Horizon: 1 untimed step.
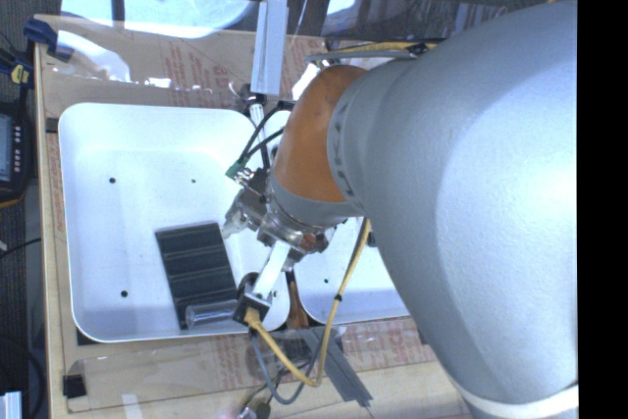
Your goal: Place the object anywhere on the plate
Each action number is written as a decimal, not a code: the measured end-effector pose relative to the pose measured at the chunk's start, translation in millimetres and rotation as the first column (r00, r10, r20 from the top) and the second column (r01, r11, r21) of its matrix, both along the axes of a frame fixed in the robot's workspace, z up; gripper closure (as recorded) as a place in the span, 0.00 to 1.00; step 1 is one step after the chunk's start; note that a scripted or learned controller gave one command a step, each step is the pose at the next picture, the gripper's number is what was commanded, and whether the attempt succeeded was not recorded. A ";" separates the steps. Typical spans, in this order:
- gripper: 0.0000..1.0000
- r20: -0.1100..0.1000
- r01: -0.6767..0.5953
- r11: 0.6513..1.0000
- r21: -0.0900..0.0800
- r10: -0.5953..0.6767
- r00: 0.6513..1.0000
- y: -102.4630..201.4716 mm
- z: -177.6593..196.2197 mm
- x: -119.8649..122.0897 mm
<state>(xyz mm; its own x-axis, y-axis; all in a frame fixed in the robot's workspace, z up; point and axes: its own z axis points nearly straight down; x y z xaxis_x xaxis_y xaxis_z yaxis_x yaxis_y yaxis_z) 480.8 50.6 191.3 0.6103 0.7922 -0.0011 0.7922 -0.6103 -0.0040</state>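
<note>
**Arm low over the bins, claw state unresolved**

We see the gripper point(245, 219) over the right-hand edge of the left bin point(88, 211), under the orange-banded wrist; we cannot tell whether the claw is apart or together. A dark ribbed slab point(194, 262) lies flat in the left bin, near its front wall. A short grey metal cylinder point(209, 314) lies at the slab's near end, touching it.

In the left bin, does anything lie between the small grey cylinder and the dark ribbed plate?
Nothing visible does. The small grey cylinder lies right at the near end of the dark ribbed plate in the left bin; whether it rests on that end or only touches it, I cannot tell.
</note>
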 end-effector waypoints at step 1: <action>0.00 0.004 0.231 0.973 0.000 -0.231 0.973 108.0 -82.3 -4.4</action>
